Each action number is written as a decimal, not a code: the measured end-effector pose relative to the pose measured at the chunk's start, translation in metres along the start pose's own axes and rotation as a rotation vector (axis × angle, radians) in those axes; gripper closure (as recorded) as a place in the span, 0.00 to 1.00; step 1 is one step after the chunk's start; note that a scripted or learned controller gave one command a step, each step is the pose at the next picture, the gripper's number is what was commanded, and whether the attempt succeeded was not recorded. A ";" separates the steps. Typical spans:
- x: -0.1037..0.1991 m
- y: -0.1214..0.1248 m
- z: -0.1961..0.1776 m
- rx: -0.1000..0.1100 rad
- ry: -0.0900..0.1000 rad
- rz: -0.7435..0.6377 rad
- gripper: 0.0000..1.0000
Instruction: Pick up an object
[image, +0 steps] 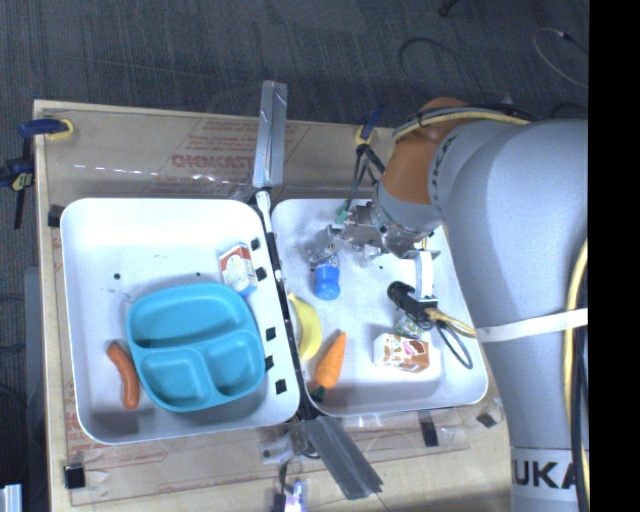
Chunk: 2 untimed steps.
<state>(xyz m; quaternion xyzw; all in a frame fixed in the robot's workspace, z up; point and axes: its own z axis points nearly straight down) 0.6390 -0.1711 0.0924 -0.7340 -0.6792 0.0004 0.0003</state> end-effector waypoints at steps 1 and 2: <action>0.002 0.001 -0.010 0.002 0.001 -0.008 1.00; 0.058 -0.014 -0.120 0.001 0.001 0.035 1.00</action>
